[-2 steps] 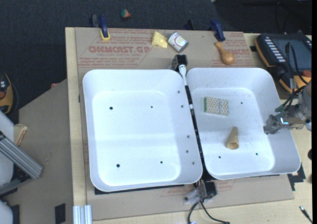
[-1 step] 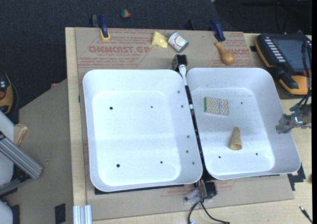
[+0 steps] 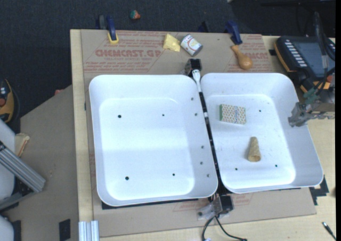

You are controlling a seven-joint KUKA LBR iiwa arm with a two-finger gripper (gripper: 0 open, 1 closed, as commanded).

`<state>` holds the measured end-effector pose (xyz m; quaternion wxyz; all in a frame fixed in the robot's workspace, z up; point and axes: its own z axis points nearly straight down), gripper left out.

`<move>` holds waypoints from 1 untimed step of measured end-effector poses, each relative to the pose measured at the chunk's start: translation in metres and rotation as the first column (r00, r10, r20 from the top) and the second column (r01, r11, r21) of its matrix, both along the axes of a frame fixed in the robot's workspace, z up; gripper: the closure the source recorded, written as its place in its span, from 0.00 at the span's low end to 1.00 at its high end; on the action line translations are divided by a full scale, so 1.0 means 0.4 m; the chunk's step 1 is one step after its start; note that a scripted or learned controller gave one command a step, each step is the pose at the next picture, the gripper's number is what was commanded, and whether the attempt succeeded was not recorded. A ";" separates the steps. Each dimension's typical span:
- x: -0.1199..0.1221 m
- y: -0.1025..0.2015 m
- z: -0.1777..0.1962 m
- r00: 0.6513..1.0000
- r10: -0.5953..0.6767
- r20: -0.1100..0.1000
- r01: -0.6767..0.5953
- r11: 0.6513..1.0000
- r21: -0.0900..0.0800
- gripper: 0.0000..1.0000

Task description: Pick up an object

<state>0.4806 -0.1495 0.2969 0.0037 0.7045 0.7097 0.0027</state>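
Claw (image 3: 299,116) at right bin (image 3: 277,88) rim, board (image 3: 133,53) printed "CHEMCAST"

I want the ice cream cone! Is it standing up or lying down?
Lying down. The cone rests on its side on the right bin's floor.

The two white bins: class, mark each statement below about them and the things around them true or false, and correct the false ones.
1. The patterned sponge lies in the right bin. True.
2. The tan cone lies in the left bin. False: it lies in the right bin, nearer the camera than the sponge.
3. The gripper is at the right bin's right rim. True.
4. The gripper holds the sponge. False: the sponge lies apart from it on the bin floor.
5. The yellow wedge sits on the board behind the bins. True.
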 end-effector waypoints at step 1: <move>0.049 0.326 0.154 1.000 0.003 0.000 -0.003 1.000 0.002 1.00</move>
